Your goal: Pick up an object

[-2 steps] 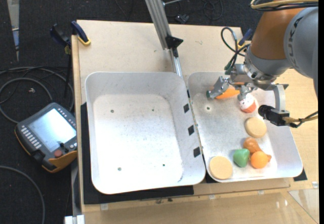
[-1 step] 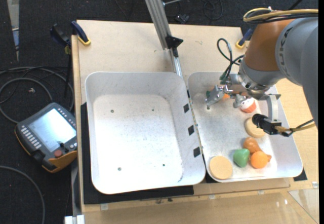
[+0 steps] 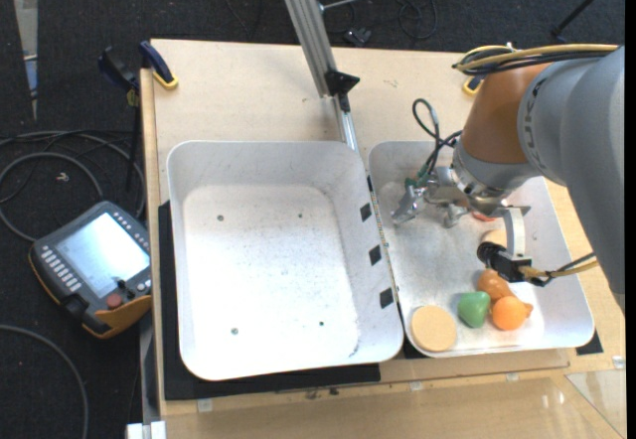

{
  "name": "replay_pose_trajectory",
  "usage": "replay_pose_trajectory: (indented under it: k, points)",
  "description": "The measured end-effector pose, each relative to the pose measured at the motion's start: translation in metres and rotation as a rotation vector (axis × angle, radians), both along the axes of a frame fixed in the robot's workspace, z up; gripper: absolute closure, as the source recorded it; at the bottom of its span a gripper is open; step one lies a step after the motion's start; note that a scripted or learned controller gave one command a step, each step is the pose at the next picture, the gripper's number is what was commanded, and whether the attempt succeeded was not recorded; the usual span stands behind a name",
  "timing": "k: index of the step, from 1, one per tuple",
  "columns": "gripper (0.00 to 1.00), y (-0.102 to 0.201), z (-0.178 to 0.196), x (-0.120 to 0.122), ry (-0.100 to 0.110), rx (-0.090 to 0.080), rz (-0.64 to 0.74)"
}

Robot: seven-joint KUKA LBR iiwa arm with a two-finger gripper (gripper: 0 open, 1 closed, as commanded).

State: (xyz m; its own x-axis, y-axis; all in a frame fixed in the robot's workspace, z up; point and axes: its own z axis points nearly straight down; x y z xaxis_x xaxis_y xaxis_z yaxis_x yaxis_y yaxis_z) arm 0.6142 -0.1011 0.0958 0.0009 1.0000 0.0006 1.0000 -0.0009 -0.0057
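Camera view: claw [image 3: 429, 204], state untellable, above a round tan disc [image 3: 434, 327] in the right bin [image 3: 566, 323].

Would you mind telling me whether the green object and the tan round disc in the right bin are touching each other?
Cannot tell. In the camera view the green object sits right beside the tan disc, their edges meeting with no clear gap, but contact is not plain.
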Motion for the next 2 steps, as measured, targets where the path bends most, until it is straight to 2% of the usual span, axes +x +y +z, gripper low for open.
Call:
replay_pose_trajectory:
  k: [1, 2]
  points:
    - [1.0, 0.0, 0.014, 0.002, -0.007, 0.0, -0.001]
    - [1.0, -0.005, 0.063, -0.005, -0.011, -0.002, -0.002]
